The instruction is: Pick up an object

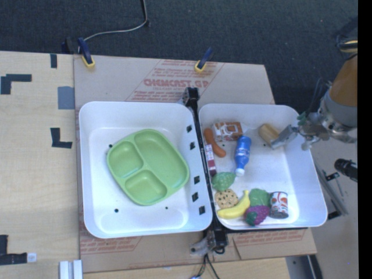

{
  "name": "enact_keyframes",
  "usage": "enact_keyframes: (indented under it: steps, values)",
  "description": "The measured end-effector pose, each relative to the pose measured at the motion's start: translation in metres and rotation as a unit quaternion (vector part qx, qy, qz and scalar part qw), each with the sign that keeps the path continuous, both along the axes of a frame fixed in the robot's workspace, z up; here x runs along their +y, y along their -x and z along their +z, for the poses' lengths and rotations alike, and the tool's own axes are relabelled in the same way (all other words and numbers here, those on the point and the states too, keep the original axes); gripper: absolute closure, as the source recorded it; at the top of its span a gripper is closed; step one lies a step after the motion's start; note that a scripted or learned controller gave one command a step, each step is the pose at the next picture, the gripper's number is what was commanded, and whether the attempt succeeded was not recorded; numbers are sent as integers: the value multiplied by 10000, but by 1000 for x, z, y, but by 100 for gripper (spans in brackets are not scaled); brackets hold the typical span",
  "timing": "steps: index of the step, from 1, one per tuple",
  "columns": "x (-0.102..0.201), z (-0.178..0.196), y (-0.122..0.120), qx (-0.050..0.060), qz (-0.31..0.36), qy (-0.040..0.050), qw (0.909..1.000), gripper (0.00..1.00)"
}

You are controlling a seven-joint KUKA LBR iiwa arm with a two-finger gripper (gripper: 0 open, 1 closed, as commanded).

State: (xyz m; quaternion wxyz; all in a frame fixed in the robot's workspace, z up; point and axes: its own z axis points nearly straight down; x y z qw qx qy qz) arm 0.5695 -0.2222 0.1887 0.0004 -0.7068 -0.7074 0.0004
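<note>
The right bin (302, 173) holds several toy foods. A tan bread roll (268, 132) lies near its far right corner. A blue bottle (242, 153) lies in the middle, with a brown carton (227, 131) and an orange sausage (214, 143) to its left. My gripper (293, 141) hovers over the bin's right side, just right of the roll. Its fingers are spread open, one grey fingertip (281, 139) close to the roll, and nothing sits between them.
Along the right bin's near side lie broccoli (223, 181), a cookie (225, 198), a banana (235, 208), a leafy green (259, 197), purple grapes (256, 215) and a red can (279, 204). The left bin (93, 156) holds a green divided plate (148, 165).
</note>
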Motion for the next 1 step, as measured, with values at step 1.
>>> enact_keyframes:
  steps: [1]
  values:
    - [25,-94,-59,-54,8,25,10000,0]
